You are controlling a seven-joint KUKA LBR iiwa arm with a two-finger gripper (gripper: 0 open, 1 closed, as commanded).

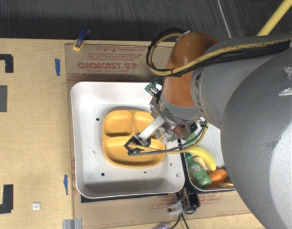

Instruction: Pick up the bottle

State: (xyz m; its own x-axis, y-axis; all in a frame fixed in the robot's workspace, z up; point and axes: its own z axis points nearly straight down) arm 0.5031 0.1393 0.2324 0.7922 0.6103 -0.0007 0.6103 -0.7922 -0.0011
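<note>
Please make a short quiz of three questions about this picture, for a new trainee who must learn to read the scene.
1. True or false: the gripper is above the yellow divided tray in the left bin.
2. Which bin holds the banana? A) the left bin B) the right bin C) neither, it lies on the cardboard
3. Fill in: beside the banana lie a green item and an ______ item.

Key: 1 true. 2 B. 3 orange.
</note>
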